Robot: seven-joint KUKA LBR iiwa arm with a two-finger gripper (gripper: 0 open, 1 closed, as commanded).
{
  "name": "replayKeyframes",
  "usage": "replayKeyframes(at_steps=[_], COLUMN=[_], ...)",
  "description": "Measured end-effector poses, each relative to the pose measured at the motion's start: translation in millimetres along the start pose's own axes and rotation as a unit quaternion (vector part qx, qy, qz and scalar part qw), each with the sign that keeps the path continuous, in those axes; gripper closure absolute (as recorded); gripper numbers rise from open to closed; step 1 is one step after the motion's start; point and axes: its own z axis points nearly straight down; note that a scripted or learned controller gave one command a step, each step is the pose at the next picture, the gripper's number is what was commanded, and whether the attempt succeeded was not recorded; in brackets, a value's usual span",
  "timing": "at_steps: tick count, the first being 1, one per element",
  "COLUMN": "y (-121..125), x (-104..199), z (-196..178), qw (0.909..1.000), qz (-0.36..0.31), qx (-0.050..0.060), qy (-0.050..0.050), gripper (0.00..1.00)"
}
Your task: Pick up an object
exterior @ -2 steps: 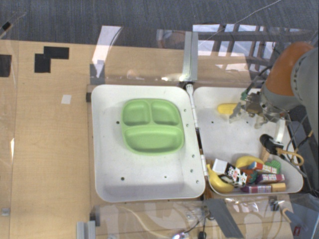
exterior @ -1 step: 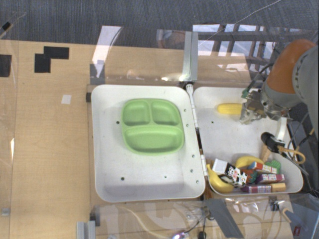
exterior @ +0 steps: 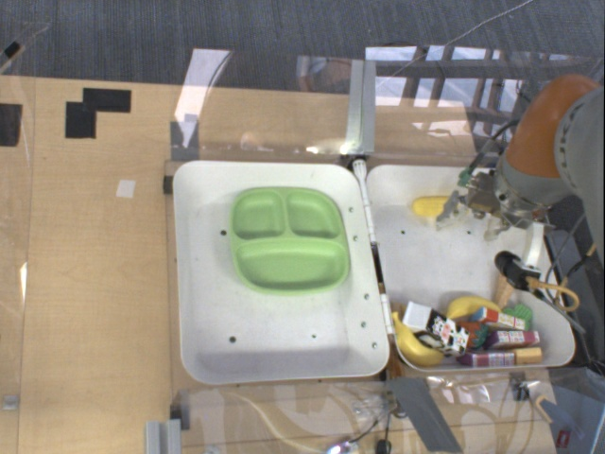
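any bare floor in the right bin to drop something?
Yes: the middle of the right bin, between the yellow piece near the back wall and the pile along the front. The claw crowds the back right.

We observe the arm (exterior: 567, 130) entering from the right edge of the camera view, above the far right corner of the right bin (exterior: 416, 253). Its grey link carries the orange band (exterior: 546, 121), which faces the camera as a rounded dome. Below the band, the wrist narrows to grey metal hardware angled toward the bin's far edge. We locate the gripper (exterior: 477, 201) at the end of this hardware, positioned over the far half of the right bin, near its right wall. The assembly points left and slightly downward. We cannot resolve the finger separation at this resolution, as the hardware appears blurred.
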Motion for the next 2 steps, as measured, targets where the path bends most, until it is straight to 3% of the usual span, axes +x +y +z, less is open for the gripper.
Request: replayKeyframes(at_steps=[1, 2], y=[30.2, 29.1], x=[27.1, 71.3], z=[19.3, 19.3], qw=[0.9978, 0.9972], qz=[-0.066, -0.072], qx=[0.01, 0.019], qy=[-0.003, -0.006], gripper=[0.0, 0.0])
